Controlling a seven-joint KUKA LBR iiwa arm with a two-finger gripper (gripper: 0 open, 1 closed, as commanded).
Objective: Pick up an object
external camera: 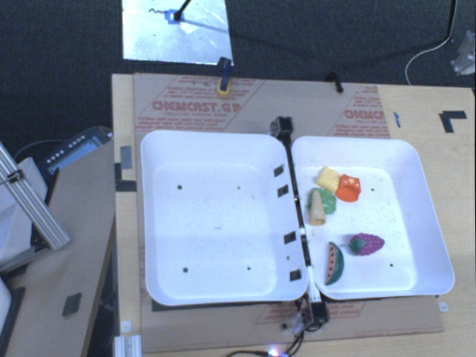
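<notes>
Five small toy foods sit in the right bin (428, 199): a purple grape bunch (366, 243) lies apart from the rest, likely light, hard, bumpy plastic, best pinched across its middle. Nearer lies a watermelon slice (334, 263); farther, an orange piece (348, 188), yellow wedge (328, 178) and cone (319, 206) crowd together. Claw state: cannot tell.

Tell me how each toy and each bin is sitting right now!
yellow block: lying in the right bin, touching the orange toy.
orange toy: beside the yellow block.
ice cream cone: lying on its side.
purple grapes: lying apart.
watermelon slice: lying near the bin's front.
right bin: holds all five toys.
left bin: flat on the bench.
</notes>
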